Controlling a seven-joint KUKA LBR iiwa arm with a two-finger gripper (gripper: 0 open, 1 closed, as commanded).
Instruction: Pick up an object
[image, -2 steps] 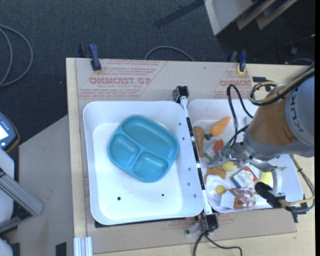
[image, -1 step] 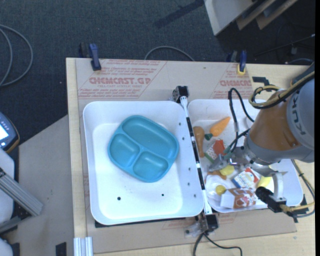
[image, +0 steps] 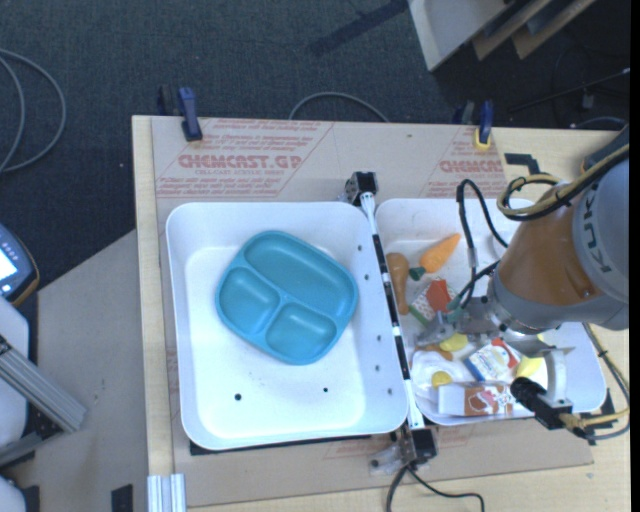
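Down in the right bin (image: 596, 372), the gripper (image: 468, 318) sits low among the small objects, largely hidden beneath the arm's own wrist, so whether it grips anything cannot be told. Dark metal parts of it show just left of the orange band (image: 540, 268), close to a red object (image: 436, 296) and a greenish piece (image: 419, 311), though contact with either cannot be made out. Just below lies a yellow item (image: 452, 346), and beside that a small white packet with red and blue print (image: 490, 361). Along the near wall of the bin a white and brown carton (image: 477, 400) lies flat, with a white round piece bearing a yellow spot (image: 437, 377) at its left end. Toward the far side of the bin an orange carrot-shaped toy (image: 440, 252) lies at a slant, and a brown stick-like object (image: 399, 276) rests along the bin's left wall. The grey arm (image: 600, 250) comes in from the right, with black cables (image: 480, 215) looping over it. A black and yellow part (image: 535, 385) juts out near the lower right of the bin.

Across the divide, the left bin (image: 200, 400) holds a blue divided plate (image: 287, 296), tilted, well apart from the gripper. Both bins rest on a brown board (image: 250, 160) held by blue clamps (image: 187, 108) at its far edge
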